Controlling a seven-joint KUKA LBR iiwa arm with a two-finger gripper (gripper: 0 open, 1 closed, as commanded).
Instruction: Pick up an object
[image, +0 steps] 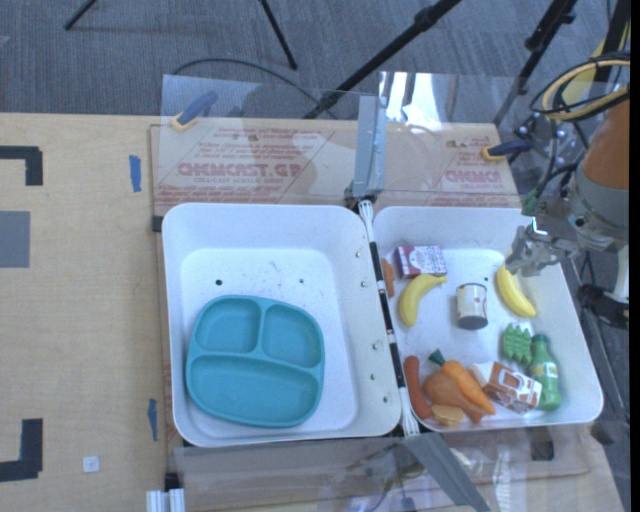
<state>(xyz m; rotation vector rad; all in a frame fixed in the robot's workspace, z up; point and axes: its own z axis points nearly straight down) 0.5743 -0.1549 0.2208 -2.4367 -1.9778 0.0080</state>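
Grey carpet and black tripod legs lie behind a tan wooden worktop (70, 330) on which we list two shallow white bins side by side.

Left white bin (190, 240): one teal plastic divided plate (256, 360), lying flat toward 7 o'clock of the bin floor, with bare floor around it toward 12 and 3 o'clock.

Right white bin (560, 400): every loose item is here, so we judge the pick belongs in this bin.
- Small maroon-and-white carton (420, 260), at 11 o'clock.
- Yellow toy banana (417, 297), just below the carton, near the left wall.
- Small grey-and-white can (471, 305), about centre, apart from its neighbours.
- Second yellow toy banana (515, 293), at 2 o'clock, just under the gripper (527, 256).
- Green studded block (517, 342) and green bottle (545, 372), against the right wall at 4 o'clock.
- Orange toy carrots (458, 385), a red sausage-shaped piece (416, 387) and an orange-and-white packet (510, 387), crowded along the 6 o'clock edge.

The grey arm with the orange band (605, 170) enters at 3 o'clock. Whether its fingers are spread or closed we cannot tell; nothing is visibly held. We judge the second banana the nearest candidate, with open floor on its 9 o'clock side. The 6 o'clock cluster is packed close to the rim and looks harder to approach.
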